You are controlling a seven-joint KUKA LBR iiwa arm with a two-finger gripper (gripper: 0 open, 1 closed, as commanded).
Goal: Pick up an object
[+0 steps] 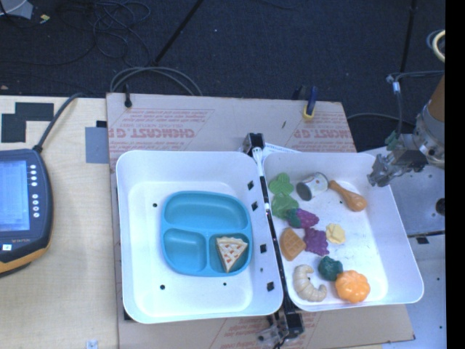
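The gripper (383, 170) hangs at the upper right edge of the right bin (407, 260), just over its rim, with the grey arm (436, 133) running off to the right behind it. Nothing lies between the fingers, but they are small and dark here, and whether they are spread or closed cannot be told.

The toys lie inside the right bin, all apart from the gripper. Nearest to it is the drumstick (347, 195), to its lower left, lying at a slant with its thick end toward the bin's middle. Just left of the drumstick is a grey can (314, 187) on its side, and left of that a green leaf (281, 186). A second green piece (283, 207) sits below the leaf, touching purple grapes (306, 217). More purple (316, 240) lies below those, with a waffle (292, 243) to its left and a small yellow piece (335, 233) to its right. Near the bin's front edge lie a croissant (309, 283), a dark green toy (329, 268) and an orange (352, 286), close together and farthest from the gripper.

The left bin (138, 267) holds a blue plate (205, 233) with three compartments; a pizza slice (232, 253) lies in the lower right one.

Both bins rest on a cardboard sheet (167, 126). A pendant (22, 206) with a lit screen lies on the bench at the far left.
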